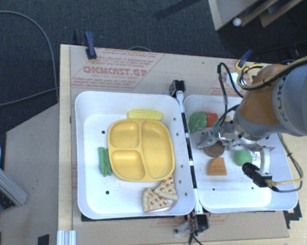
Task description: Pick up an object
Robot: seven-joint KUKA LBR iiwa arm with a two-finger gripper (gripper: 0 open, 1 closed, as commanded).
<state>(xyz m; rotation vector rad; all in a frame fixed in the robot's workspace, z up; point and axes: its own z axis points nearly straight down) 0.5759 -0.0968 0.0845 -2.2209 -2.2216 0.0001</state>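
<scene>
The jaws hang over a brown disc (pixel 213 149) in the right bin (pixel 232 195), near a green ball (pixel 242 157); whether released or clenched, I cannot tell.

We see a thick, rounded grey arm (pixel 296 97) reaching in from the right, its smooth casing catching a pale sheen. Above the wrist sits a broad orange band (pixel 259 102), glossy and slightly bulging. Below it the wrist narrows into a grey and silver metal assembly, its small parts too fine to make out. Thin black and yellow cables (pixel 238 78) loop around the far side of the band, and a black cable (pixel 280 185) trails along the near side.
</scene>
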